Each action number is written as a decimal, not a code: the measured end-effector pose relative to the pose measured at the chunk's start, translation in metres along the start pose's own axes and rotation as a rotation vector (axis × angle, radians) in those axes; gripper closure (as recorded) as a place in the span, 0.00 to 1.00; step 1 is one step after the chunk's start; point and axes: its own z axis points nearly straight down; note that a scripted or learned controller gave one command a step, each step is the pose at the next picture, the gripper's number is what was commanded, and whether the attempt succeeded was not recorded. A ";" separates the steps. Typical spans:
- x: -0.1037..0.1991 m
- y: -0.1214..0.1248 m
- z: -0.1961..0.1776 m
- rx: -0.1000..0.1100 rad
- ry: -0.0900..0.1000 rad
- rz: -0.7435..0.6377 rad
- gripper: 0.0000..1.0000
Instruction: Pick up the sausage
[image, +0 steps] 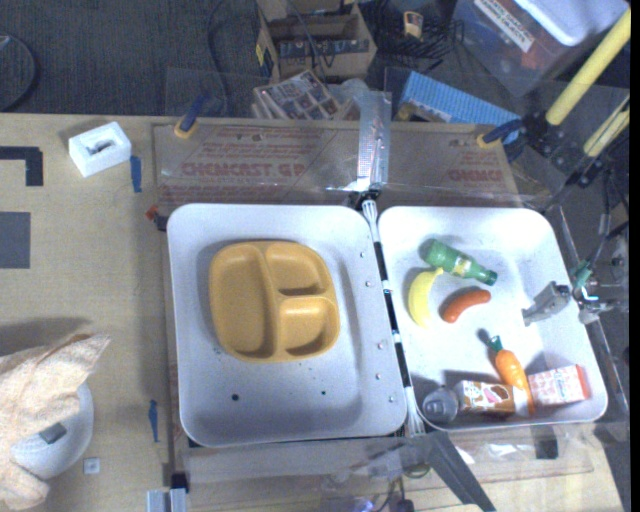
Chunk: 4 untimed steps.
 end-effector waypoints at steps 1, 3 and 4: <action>0.088 0.062 0.097 0.001 0.000 -0.068 0.00; 0.065 0.078 0.121 -0.011 -0.001 -0.108 1.00; 0.108 0.088 -0.003 -0.001 -0.002 0.243 1.00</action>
